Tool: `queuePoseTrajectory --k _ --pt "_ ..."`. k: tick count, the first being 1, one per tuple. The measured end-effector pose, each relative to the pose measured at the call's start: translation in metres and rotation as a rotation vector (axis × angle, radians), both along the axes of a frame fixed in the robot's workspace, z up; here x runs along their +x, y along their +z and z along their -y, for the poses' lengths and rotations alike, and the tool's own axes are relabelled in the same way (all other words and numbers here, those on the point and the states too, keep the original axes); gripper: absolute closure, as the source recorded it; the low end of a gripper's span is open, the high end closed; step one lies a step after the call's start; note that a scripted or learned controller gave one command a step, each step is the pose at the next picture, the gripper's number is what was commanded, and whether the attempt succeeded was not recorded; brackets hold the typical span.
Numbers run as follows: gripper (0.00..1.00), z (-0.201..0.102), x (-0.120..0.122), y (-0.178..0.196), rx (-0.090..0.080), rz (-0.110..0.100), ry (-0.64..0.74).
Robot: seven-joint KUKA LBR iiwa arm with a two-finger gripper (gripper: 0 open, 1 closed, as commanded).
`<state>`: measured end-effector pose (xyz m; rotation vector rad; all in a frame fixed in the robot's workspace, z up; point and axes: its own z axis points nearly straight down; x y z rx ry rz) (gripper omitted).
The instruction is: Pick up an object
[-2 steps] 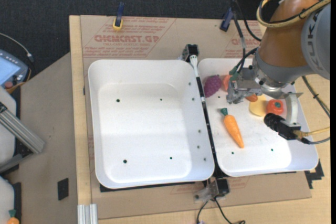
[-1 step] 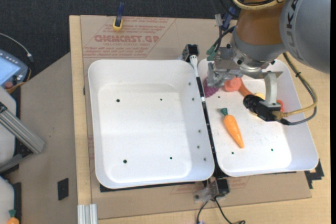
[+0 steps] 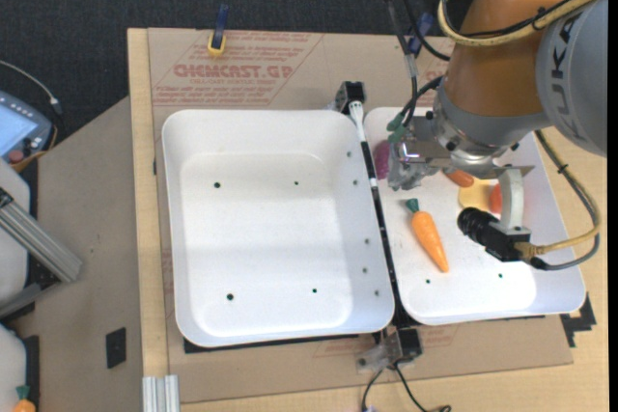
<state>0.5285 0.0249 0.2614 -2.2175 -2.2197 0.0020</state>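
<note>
Arm: a grey KUKA iiwa arm [image 3: 579, 63] reaches in from the right, and its large orange band [image 3: 502, 24] sits above the wrist, over the far part of the right bin.

Gripper: the gripper [image 3: 413, 171] hangs low over the far left part of the right bin, close to the wall shared by the two bins. Whether it is spread or pressed together cannot be told, as the metal wrist housing hides the tips. Nothing can be seen held in it.

Carrot: a toy carrot [image 3: 430, 239] lies flat on the floor of the right bin, left of centre, its green top pointing to the far side and its tip to the near right. It lies just near of the gripper and apart from it.

Pink object: a small pink-purple object [image 3: 382, 160] shows at the far left of the right bin, just beside the gripper and against the shared wall; its shape is mostly hidden.

Other items: orange-red pieces [image 3: 494, 198] and a yellowish one [image 3: 473, 196] lie under the wrist, partly hidden and too unclear to name.

Right bin: a shallow white bin [image 3: 483, 299] holding all these things.

Left bin: a shallow white bin [image 3: 261, 236] with small dark dots on its floor.

Bench: brown cardboard [image 3: 241, 63] printed in red letters lies under both bins.
</note>
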Motion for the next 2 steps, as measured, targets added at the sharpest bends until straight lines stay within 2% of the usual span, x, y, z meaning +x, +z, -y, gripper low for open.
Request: queuePoseTrajectory --k 1,2 --pt "1.00 0.126 0.039 0.046 -0.010 0.012 -0.012" --pt "1.00 0.073 0.043 0.027 0.000 0.001 0.003"
